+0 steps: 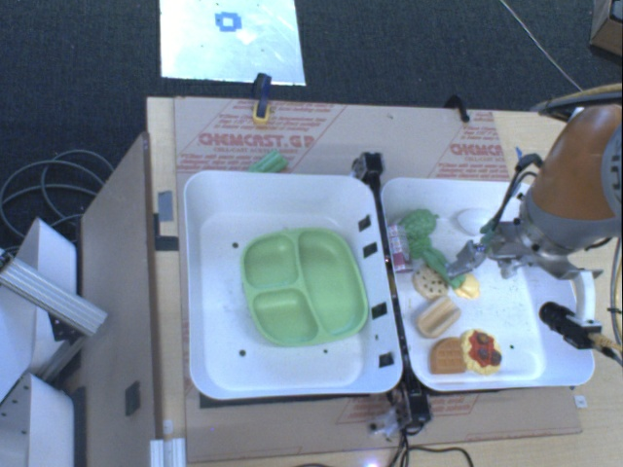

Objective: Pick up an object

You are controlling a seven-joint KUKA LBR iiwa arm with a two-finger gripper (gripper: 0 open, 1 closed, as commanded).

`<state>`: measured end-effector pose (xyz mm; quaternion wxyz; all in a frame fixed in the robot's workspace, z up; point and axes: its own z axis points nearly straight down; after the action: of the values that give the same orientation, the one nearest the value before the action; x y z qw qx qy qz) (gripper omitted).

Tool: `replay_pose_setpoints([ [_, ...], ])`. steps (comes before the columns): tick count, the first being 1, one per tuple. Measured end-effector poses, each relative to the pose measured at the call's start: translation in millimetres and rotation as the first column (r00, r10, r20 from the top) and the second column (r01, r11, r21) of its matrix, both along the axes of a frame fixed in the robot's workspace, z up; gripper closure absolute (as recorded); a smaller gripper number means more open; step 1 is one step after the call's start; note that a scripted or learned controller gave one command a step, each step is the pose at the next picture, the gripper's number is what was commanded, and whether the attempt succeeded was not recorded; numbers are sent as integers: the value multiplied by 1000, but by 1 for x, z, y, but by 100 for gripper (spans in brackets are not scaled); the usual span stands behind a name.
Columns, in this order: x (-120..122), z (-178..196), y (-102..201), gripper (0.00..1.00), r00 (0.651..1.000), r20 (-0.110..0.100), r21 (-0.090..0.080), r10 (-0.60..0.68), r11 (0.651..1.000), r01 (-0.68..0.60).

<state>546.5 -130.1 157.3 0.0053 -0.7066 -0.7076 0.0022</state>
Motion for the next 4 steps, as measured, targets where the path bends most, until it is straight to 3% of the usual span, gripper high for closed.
replay_pose_setpoints([
  [1, -1, -75, 12, 0, 1000, 11, -4, -1, 1000, 1],
  [2, -52, 33, 78, 0, 1000, 17, -1, 8, 1000, -8],
  [3, -8, -78, 11, 0, 1000, 12, -7, -4, 1000, 4],
  [4, -7, -62, 14, 100, 1000, 14, -5, 0, 1000, 0],
])
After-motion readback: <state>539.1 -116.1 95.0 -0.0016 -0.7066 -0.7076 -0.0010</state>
